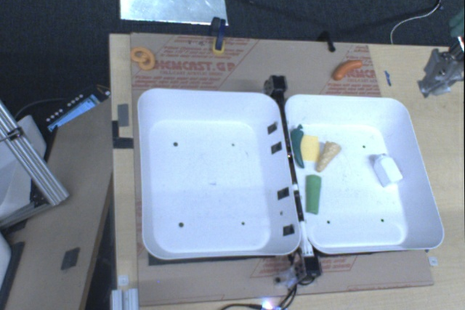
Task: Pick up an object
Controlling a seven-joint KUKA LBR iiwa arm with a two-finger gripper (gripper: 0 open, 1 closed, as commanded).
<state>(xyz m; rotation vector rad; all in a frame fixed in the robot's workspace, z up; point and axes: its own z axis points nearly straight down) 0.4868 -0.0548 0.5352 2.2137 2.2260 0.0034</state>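
The right bin (418, 178) holds several small objects. A yellow piece (310, 149) lies near its left wall, with a dark green piece (296, 139) just left of it. Next to these sit a tan cone-shaped piece (328, 155) and, lower down, a green block (313, 194). A white block (387, 170) rests toward the right side. My gripper (440, 76) hangs at the view's right edge, above the bench outside the right bin's far right corner, well away from every object.
The left bin (156, 178) adjoins the right one along a black clip strip (289, 170). On the bench behind the bins lie an orange sausage-shaped toy (347, 70), a tan pretzel-shaped toy (142, 57) and a yellow-blue clamp (218, 36).
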